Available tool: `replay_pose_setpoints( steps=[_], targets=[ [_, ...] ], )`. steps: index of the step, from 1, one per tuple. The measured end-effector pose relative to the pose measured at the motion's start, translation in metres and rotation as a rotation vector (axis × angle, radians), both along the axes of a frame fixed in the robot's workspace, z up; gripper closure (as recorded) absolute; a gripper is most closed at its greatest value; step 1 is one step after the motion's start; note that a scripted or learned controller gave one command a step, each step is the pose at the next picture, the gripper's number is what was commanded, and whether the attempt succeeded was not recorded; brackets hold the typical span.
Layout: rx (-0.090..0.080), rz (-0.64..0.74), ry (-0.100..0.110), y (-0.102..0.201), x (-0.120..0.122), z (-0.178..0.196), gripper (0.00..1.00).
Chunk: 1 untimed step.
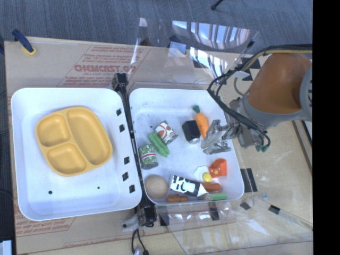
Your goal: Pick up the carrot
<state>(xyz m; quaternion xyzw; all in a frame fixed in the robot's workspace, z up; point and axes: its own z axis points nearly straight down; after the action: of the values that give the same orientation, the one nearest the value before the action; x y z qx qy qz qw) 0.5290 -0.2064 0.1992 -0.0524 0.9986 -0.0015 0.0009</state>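
Camera view: gripper near carrot, pick not yet made

Gripper (214, 137) sits low in the right bin (228, 116), arm coming in from the right w/ orange band above the wrist. Carrot (201, 123) lies just up-left of the gripper, green top pointing away, very close to the fingers but not between them. Black block (190, 130) is just left of the gripper, touching or nearly touching the carrot. Red piece (218, 167) lies below the gripper. Can't tell if the gripper is wide or narrow; metal parts blur together.

Progress, my read: approach mostly done; grasp & lift both left. Carrot rests on the bin floor.
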Motion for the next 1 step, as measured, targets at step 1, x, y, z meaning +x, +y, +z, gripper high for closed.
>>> replay_pose_setpoints(
  steps=[1],
  targets=[
    [0.002, -0.171, -0.003, 0.0332, 0.0016, 0.0440, 1.00]
  ],
)
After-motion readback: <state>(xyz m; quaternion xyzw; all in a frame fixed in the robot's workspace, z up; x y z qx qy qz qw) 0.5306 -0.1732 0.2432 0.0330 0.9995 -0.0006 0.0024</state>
